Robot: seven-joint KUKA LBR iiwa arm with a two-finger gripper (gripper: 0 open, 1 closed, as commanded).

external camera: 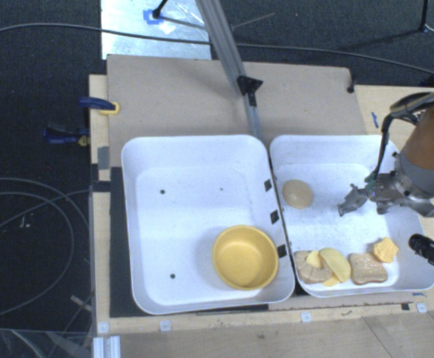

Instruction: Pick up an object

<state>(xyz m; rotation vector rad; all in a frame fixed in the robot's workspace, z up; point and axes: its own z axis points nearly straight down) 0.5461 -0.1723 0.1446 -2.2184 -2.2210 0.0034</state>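
My gripper hangs over the middle right of the right bin, its fingers spread open with nothing between them. A round beige lump lies to its left, apart from it. Along the bin's front edge lie a tan slice, a yellow banana-like piece, a toast-like piece and a small yellow wedge. A yellow bowl sits upright in the left bin, near its front right corner.
The arm's grey body with its orange band comes in from the right, above the right bin's edge. A slanted metal pole rises behind the two bins. Blue and yellow clamps sit at the bench's left edge.
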